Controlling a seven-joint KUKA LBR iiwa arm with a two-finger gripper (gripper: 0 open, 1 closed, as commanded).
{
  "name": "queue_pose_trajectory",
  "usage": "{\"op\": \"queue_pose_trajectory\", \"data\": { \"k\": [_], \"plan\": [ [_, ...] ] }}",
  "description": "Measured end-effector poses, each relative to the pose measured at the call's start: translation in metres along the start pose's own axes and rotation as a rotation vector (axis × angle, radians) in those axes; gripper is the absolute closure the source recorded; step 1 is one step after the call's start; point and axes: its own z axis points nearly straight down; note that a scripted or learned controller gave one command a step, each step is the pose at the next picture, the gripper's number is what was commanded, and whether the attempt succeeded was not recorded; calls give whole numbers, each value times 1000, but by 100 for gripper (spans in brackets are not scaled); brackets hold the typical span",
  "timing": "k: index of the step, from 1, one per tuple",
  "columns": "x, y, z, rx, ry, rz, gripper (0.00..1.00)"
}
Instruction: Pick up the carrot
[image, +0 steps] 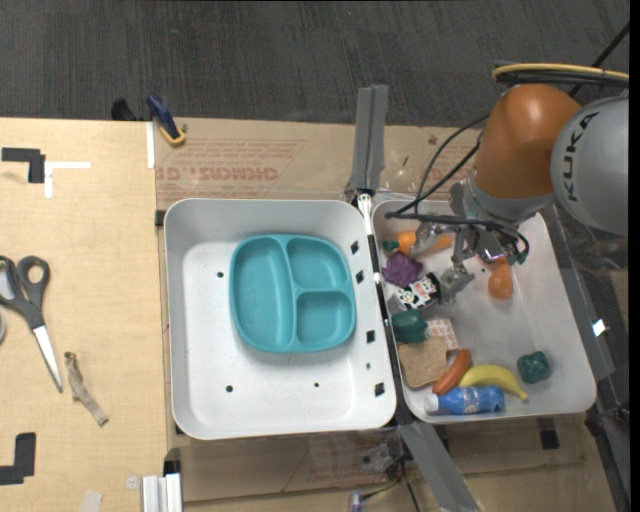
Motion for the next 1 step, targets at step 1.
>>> {"op": "queue_pose_trajectory", "data": {
  "k": [1],
  "plan": [
    [-6,-2,1,-4,10,-14,0]
  ]
}}
